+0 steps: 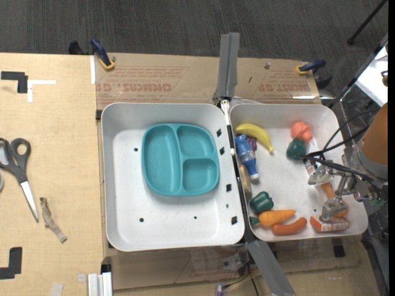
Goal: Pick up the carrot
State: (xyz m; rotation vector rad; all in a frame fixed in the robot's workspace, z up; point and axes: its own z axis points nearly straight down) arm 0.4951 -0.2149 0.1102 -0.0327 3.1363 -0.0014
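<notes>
Hovering low over the right bin [281, 113] near its right wall, your claw [330, 193] hangs on the wrist with cables trailing, and you cannot tell from this slant whether it is spread or pressed together; nothing shows pinched in it. The toy food sits heaped in that bin while the teal divided plate [181, 160] waits alone in the left bin [123, 184]. Your carrot [277, 216] lies at the front, just above the red sausage [289, 227] and beside the green pepper [261, 201], left of the claw and apart from it.
</notes>
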